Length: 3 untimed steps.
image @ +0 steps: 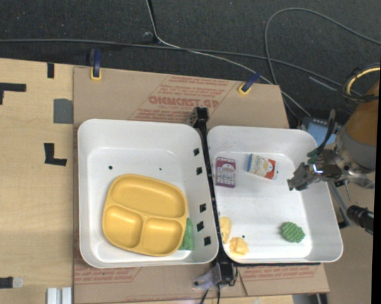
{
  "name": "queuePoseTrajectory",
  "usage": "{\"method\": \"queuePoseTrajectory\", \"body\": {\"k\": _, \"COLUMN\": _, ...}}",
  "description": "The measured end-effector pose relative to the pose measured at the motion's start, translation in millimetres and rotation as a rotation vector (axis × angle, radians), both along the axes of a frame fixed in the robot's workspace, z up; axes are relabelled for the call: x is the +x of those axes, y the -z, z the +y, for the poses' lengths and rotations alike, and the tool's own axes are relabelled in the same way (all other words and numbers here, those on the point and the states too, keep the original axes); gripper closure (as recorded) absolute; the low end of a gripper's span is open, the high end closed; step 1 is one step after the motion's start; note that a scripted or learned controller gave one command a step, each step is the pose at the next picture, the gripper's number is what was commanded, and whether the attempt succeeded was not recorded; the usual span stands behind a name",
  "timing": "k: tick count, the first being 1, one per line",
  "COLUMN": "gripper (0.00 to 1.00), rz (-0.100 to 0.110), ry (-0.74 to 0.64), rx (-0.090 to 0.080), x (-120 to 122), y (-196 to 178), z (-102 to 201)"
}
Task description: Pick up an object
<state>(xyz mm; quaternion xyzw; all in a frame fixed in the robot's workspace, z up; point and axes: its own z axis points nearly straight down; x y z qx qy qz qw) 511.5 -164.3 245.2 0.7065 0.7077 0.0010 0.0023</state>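
In the right bin (312, 245) lie a small maroon box (225, 171), a white packet with orange and blue print (262, 165), a green knobbly ball (292, 232) and yellow pieces (237, 245) at the front left. My gripper (301, 179) hangs over the bin's right side, right of the white packet and above the green ball. It looks dark and small, and nothing shows between its fingers.
The left bin (90, 144) holds a yellow divided tray (145, 213) with a green thing (188, 235) at its right edge. A black divider with clips (205, 180) runs between the bins. Cables (182, 44) cross the dark back; cardboard lies under the bins.
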Motion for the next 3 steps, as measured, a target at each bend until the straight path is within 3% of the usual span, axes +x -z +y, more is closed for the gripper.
{"method": "queuePoseTrajectory", "body": {"k": 1, "gripper": 1.0, "rz": 0.005, "ry": -0.004, "rx": 0.002, "x": 9.8, "y": 7.9, "z": 50.2}}
{"method": "queuePoseTrajectory", "body": {"k": 3, "gripper": 1.0, "rz": 0.006, "ry": -0.004, "rx": 0.002, "x": 54.5, "y": 19.2, "z": 159.7}}
